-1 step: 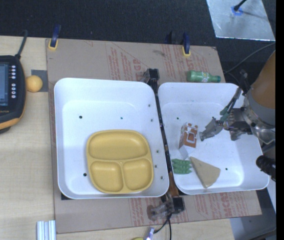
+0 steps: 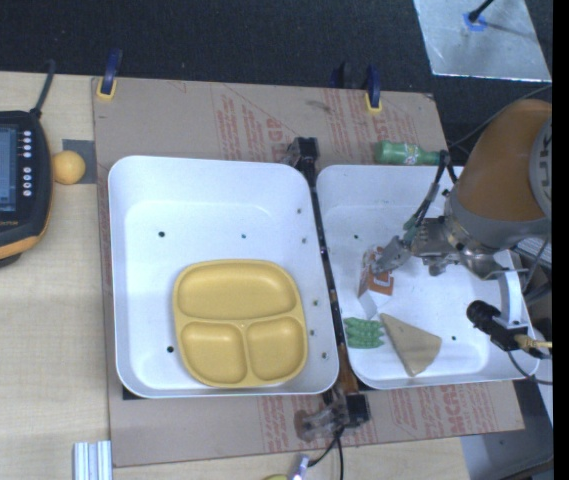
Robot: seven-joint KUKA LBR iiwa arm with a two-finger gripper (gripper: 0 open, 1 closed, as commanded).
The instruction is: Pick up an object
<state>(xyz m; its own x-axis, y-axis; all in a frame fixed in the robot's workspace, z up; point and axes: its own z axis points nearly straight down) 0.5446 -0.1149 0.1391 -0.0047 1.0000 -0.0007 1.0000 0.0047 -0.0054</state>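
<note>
At the near edge of the surface (image 2: 24,368) you see a black clamp (image 2: 336,415) below the seam between the two bins, and a small metal block (image 2: 92,459) to its left. Just above, the left bin (image 2: 139,203) holds a yellow divided plate (image 2: 241,321) lying flat in its near half. In the right bin (image 2: 469,368), you find a small green object (image 2: 363,333) against the near left wall, with a tan wedge-shaped piece (image 2: 411,344) just beside it. The arm (image 2: 499,173) comes in from the right, and its pincer (image 2: 381,260) sits low over the left part of the right bin. An orange-and-white object (image 2: 375,281) lies directly under the tips, touching or nearly touching them; you cannot tell whether it is between the fingers, or how far the pincer is spread. Beyond the right bin a green bottle (image 2: 407,153) lies on its side on the cardboard. At the far left rest a control pendant (image 2: 2,190) and a yellow ball (image 2: 68,166).
</note>
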